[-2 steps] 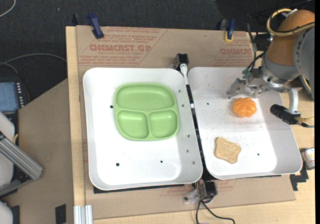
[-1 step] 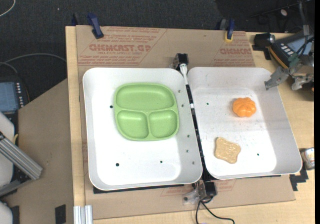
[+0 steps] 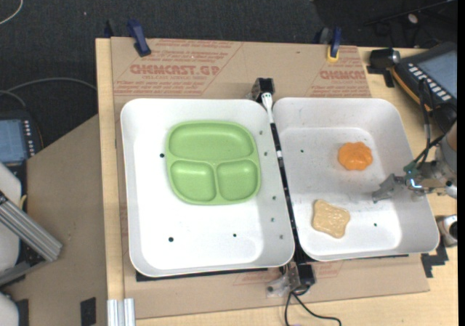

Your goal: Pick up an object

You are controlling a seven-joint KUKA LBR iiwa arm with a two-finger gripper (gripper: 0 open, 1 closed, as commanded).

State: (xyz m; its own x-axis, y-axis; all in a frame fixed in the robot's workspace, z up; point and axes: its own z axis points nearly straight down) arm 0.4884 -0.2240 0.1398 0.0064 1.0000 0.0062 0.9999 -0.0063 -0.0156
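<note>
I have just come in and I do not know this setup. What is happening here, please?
A robot arm reaches in from the right with its gripper low over the right bin. An orange object and a tan piece lie there, both untouched. The left bin holds a green divided tray.

The gripper (image 3: 385, 190) pokes in over the right bin's (image 3: 320, 110) right rim, but the arm behind it is cut off by the picture's right edge. It is too small and blurred to tell how it stands. Nearby, a dark device (image 3: 429, 78) beyond that bin is also cropped.
</note>
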